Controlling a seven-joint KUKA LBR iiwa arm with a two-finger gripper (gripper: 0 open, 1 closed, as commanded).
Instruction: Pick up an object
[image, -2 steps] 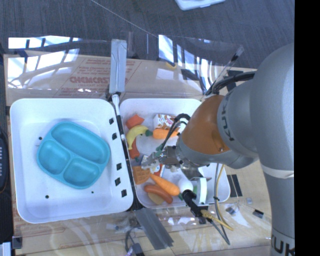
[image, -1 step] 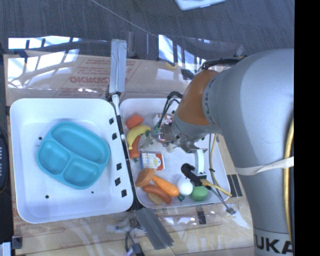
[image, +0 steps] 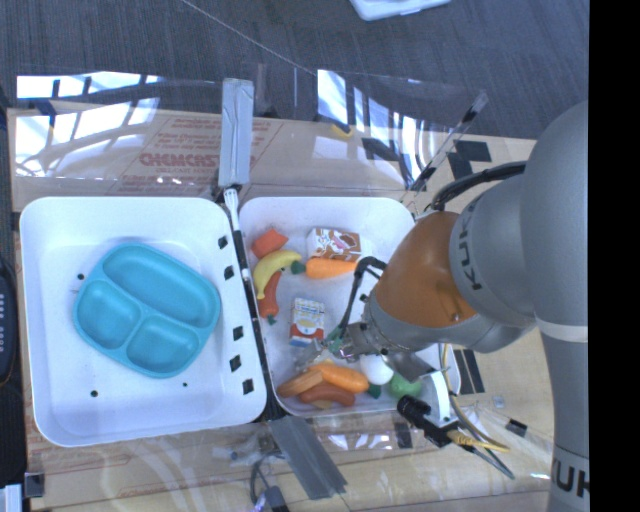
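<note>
1. We are seeing the grey arm with its orange band hanging low over the right-hand shallow white bin, in the lower right of the frame.
2. We cannot tell how the fingers stand; the wrist is hiding them.
3. Candidates are crowding the bin's lower edge: an orange plastic carrot, a small white ball, a green piece.
4. We are judging that this crowding risks a nudge or a double catch.
5. The blue sectioned plate is sitting apart in the left-hand bin.
</note>
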